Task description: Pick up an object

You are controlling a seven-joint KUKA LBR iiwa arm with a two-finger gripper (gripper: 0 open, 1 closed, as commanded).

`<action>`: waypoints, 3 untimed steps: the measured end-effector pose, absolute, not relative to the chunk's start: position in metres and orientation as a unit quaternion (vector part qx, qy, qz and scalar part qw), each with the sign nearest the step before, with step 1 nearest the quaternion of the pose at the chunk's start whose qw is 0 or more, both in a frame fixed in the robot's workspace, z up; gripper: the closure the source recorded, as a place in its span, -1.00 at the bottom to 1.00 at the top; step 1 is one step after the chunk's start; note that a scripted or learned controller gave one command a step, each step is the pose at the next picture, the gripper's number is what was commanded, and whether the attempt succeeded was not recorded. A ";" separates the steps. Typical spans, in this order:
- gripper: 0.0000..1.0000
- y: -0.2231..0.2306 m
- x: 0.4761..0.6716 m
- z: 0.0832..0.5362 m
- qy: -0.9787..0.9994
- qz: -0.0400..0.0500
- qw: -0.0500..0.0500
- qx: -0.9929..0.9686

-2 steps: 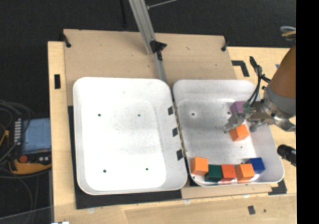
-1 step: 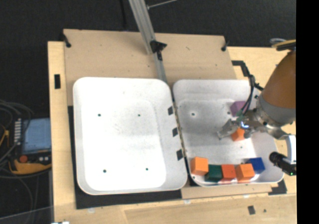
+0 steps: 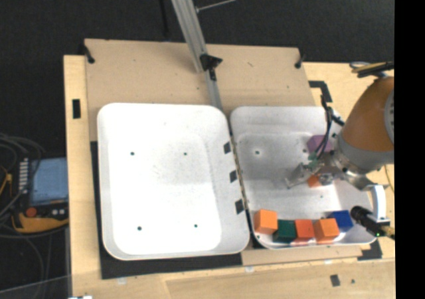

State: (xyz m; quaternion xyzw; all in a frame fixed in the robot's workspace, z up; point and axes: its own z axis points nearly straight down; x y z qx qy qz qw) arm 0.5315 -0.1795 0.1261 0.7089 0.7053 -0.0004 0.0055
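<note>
My gripper (image 3: 307,175) hangs low over the middle of the right bin (image 3: 272,131), reaching in from the right under the orange-banded wrist. A small orange piece (image 3: 313,183) shows right at the gripper's tip; whether it is held is unclear. A purple object (image 3: 317,141) lies just behind the gripper, partly hidden by the arm. Along the bin's front wall sits a row of blocks: orange (image 3: 266,220), green (image 3: 285,230), red-orange (image 3: 304,228), orange (image 3: 326,228) and blue (image 3: 342,220).
The left bin (image 3: 166,178) lies beside the right one, with a divider edge (image 3: 234,171) between them. A slanted metal rail (image 3: 192,25) rises from the back of the bench. Cables and a blue box (image 3: 46,181) sit off the bench at left.
</note>
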 end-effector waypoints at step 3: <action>1.00 -0.192 0.531 0.238 0.707 0.001 0.003 0.707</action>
